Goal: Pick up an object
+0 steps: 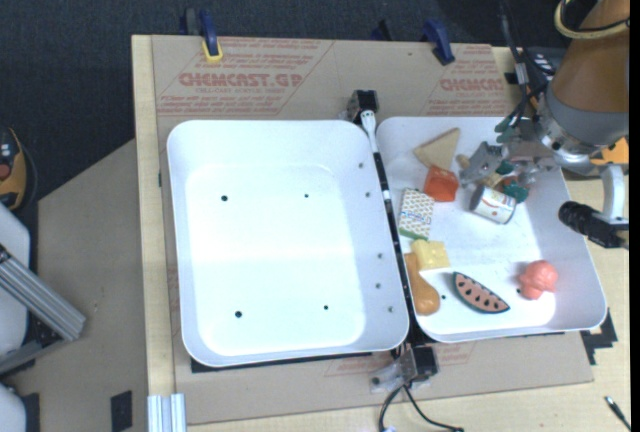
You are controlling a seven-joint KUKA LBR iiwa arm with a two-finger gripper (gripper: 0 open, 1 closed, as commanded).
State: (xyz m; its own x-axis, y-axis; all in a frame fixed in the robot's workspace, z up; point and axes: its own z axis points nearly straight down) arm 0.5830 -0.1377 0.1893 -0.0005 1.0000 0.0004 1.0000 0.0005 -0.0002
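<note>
My gripper [497, 172] hangs low over the upper middle of the right bin [570, 305]; the grey arm with its orange band [592, 60] comes in from the right. Just below it, partly covered by it, lies a small white cylinder [493, 207]. A red-orange block [440, 185] lies just to its left, and a tan wedge [437, 148] sits up and to the left. I cannot tell whether the gripper touches the cylinder.
Lower in the right bin lie a patterned block [416, 212], a yellow block [431, 254], an orange carrot-like piece [424, 291], a watermelon slice [480, 292] and a pink ball [538, 278]. The left bin [180, 160] adjoins along a central divider.
</note>
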